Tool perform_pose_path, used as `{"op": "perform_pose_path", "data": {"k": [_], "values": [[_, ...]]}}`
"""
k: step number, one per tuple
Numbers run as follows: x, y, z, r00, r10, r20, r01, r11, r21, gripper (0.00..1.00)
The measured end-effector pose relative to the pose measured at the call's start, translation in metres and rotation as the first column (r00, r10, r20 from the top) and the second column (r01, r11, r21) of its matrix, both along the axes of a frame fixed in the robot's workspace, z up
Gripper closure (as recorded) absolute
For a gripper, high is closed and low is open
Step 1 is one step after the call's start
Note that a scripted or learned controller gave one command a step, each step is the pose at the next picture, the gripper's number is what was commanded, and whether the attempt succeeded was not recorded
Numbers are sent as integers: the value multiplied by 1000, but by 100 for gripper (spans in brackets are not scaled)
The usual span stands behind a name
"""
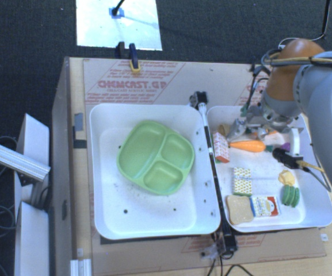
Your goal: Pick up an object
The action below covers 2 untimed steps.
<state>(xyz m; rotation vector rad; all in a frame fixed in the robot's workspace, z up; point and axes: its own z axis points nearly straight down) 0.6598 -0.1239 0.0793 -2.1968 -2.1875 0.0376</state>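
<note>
**Q:** Camera view from above: what lies in the two bins?

**A:** On the desk [73, 171], the left bin [105, 211] of glossy white plastic carries a pale green plate [156, 157], smooth, rounded-square and moulded into three compartments. The right bin [321, 211] holds small toy foods: a tapered orange carrot [247, 146], a red-and-white carton [220, 147], a speckled yellow-green block [242, 180], a flat tan bread slice [239, 209], a printed red-and-white packet [266, 205], a ribbed dark green piece [290, 196] and a yellow lump [286, 177] just above it.

**Q:** And the end effector?

**A:** The end effector [247, 123] sits low over the far end of the right bin, just above the carrot, which lies flat on the bin floor beside the carton. The metal tip is small and blurred, so I cannot tell whether it is spread or closed, and nothing is visibly gripped.

**Q:** The arm itself?

**A:** Smooth grey casing with a rounded orange band [289, 68], reaching in from the right.
</note>
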Motion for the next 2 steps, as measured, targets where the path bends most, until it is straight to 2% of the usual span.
{"op": "perform_pose_path", "data": {"k": [1, 2], "values": [[2, -2, 12, 1000, 3, 11, -3, 1000, -7, 100], [2, 1, 12, 1000, 6, 10, -6, 1000, -3, 0]]}}
